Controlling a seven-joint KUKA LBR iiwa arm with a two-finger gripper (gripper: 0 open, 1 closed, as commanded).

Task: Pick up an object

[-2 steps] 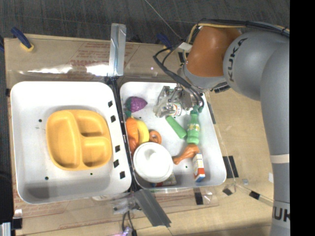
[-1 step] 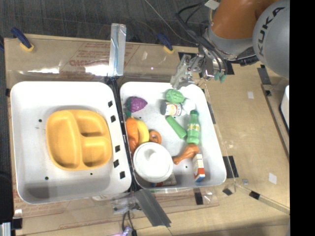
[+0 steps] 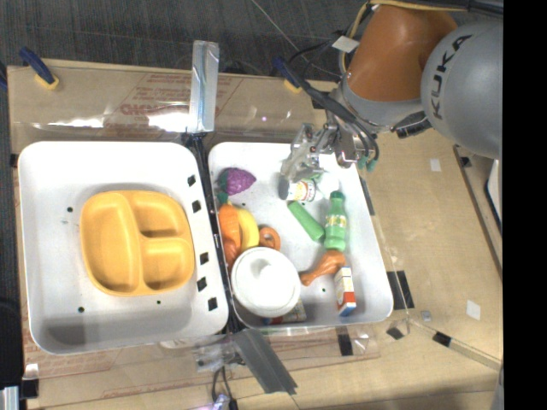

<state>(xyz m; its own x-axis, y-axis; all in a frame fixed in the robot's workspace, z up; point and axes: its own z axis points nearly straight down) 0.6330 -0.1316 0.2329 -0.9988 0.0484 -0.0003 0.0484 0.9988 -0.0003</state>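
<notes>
Camera view: I see the left bin [image 3: 34,229] bearing only a yellow divided tray [image 3: 137,239], so I judge the right bin [image 3: 376,263], crowded with toy foods, to be the picking source. The gripper [image 3: 299,171] hangs over that bin's upper part, with a small yellow-labelled jar [image 3: 301,192] just beneath its tip; I cannot tell how the jaws stand.

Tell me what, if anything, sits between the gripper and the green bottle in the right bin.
Nothing visible blocks it. The gripper hangs over the right bin's upper part; the green bottle lies just below and right, its top side uncovered. A green cylinder lies alongside.
</notes>
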